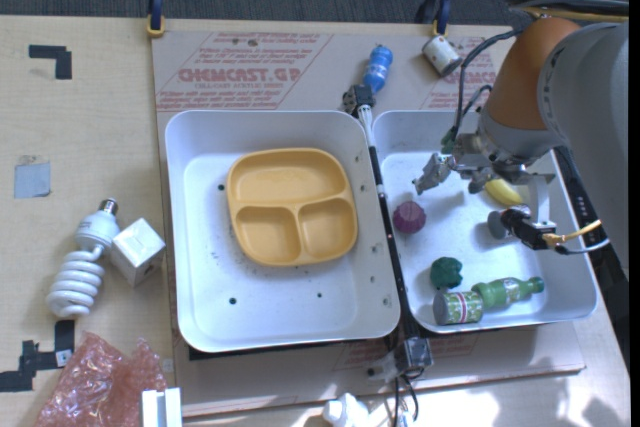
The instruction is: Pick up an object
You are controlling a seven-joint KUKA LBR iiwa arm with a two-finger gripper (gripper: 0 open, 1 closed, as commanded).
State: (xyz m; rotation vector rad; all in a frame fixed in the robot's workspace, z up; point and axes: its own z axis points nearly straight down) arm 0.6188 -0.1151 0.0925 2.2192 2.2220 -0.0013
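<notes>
Down at the front of the right bin (570, 300), a green bottle (490, 298) lies on its side beside a green lump (446, 270), a purple ball (408, 216) further back. Above them the gripper (470, 165) hovers by a yellow banana (503, 191); whether it's clamped can't be told. Left bin (200, 245) holds a yellow tray (292, 205).

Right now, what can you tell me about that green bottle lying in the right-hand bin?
The green bottle lies on its side along the near wall of the right bin, its neck pointing right. It looks like glossy green plastic, with a wide label wrapped around its left end, red and white as far as I can see. A small dark green lumpy object sits just above its label end, close or touching; I cannot tell which. The gripper is well away from it.
</notes>
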